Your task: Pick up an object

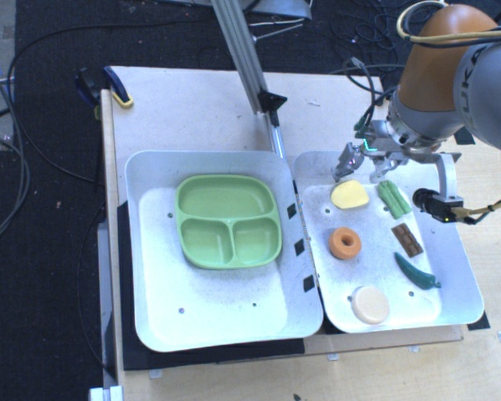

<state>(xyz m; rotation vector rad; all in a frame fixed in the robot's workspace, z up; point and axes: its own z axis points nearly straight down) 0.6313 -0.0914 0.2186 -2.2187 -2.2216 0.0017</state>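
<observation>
Over the far end of the right bin [463, 286], the tool [361, 164] hangs with its two fingers spread apart and nothing between them. One finger [344, 164] points down near the bin's back wall, the other [379, 167] beside it, and the gap between them sits just above and behind the yellow piece [349, 195]. Whether a fingertip touches that piece I cannot tell; it looks to lie flat on the bin floor.

Just right of the yellow piece lies a light green stick [393, 199]. Nearer the front are an orange ring [345, 244], a brown bar [407, 240], a dark green pepper [415, 272] and a cream disc [371, 304], all resting on the floor of the bin and apart from one another.

The left bin [150, 307] holds a green divided plate [230, 221].

By my reading the pick is not yet made: no object is gripped or raised. What is left is to lower onto one piece, most likely the yellow one, shut on it and lift it clear.
</observation>
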